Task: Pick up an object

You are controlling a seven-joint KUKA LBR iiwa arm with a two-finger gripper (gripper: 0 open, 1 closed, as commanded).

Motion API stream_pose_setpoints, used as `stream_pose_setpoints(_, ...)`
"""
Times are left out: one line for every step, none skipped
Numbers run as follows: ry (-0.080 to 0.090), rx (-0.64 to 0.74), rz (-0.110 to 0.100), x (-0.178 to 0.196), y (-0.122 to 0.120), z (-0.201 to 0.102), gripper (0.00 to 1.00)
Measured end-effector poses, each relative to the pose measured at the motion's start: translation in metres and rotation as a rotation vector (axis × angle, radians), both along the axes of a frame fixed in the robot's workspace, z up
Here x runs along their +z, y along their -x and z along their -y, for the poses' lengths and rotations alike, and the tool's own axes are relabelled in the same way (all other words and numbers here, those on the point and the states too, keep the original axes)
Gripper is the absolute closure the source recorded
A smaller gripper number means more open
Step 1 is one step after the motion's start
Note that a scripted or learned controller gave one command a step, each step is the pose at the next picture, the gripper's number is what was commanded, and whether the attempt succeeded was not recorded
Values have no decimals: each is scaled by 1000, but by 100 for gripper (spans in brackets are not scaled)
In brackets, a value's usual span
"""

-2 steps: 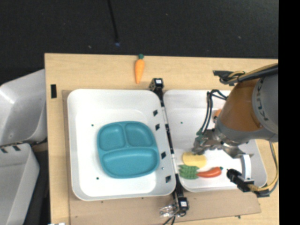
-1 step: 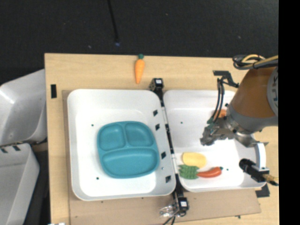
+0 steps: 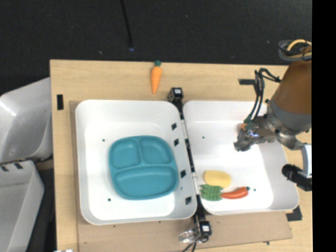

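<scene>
In the right bin point(image 3: 220, 114), near its front left corner, lie a yellow lemon-like toy point(image 3: 217, 178), a red chili pepper point(image 3: 234, 193) and a green leafy piece point(image 3: 210, 192) close together. My gripper point(image 3: 243, 142) hangs over the right half of that bin, up and to the right of those toys and apart from them. Nothing shows between its fingers. An orange toy carrot point(image 3: 156, 77) lies on the bench beyond the bins.
A teal divided plate point(image 3: 142, 166) sits in the middle of the left bin point(image 3: 89, 119). Black clips line the seam between the bins point(image 3: 183, 140). Cables run along the arm at the right. A grey-white machine part stands at the far left.
</scene>
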State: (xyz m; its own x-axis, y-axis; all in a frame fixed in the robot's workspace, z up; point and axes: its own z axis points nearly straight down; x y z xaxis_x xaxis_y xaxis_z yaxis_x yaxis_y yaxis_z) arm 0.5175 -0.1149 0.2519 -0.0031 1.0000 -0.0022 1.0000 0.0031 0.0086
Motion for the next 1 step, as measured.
stream_pose_setpoints(-1, 1, -3, 35, -1, 1, 100)
